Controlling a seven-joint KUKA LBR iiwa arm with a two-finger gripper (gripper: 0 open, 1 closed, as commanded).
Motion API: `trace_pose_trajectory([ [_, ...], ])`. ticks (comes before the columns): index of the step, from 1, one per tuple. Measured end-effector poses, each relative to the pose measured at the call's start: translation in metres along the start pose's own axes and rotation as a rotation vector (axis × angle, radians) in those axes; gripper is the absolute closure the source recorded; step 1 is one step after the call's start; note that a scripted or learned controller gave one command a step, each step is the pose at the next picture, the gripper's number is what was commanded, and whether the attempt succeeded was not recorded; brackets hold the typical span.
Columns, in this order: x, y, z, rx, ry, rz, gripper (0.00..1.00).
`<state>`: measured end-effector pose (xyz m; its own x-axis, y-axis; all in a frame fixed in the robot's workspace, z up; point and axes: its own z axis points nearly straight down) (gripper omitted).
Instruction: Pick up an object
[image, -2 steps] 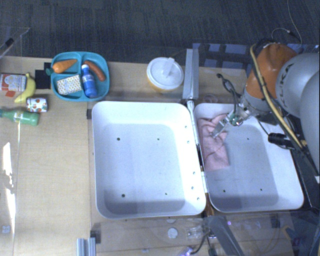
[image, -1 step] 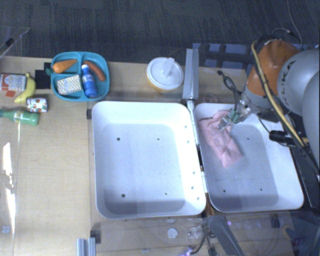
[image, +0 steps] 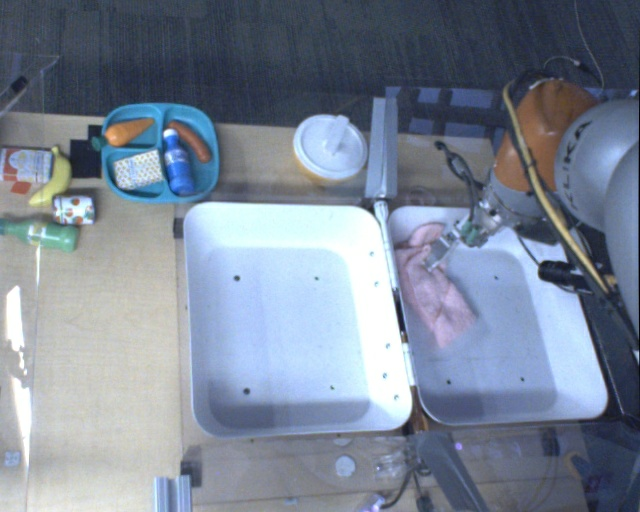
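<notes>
Two white bins share the bench, and in the right bin (image: 540, 400) a crumpled pink cloth (image: 433, 290) stretches toward five o'clock from the gripper (image: 446, 250) at its upper edge.

The pink cloth (image: 435, 290) looks soft, matt and creased; the two white bins (image: 290, 410) look like smooth plastic with a dull sheen. The bench (image: 90, 350) is pale matt wood; the blue tray (image: 205, 150) is glossy plastic; the arm (image: 600, 160) has smooth grey and orange shells.
</notes>
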<state>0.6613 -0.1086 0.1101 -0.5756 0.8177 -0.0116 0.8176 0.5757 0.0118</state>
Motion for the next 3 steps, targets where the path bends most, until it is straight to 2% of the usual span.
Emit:
trace_pose_trajectory([
  [1, 0.032, -0.024, 0.016, -0.004, -0.004, -0.007, 0.0],
  [2, 0.033, -0.02, 0.005, -0.008, -0.003, -0.009, 1.0],
  [3, 0.011, 0.001, 0.001, 0.008, 0.007, 0.064, 1.0],
])
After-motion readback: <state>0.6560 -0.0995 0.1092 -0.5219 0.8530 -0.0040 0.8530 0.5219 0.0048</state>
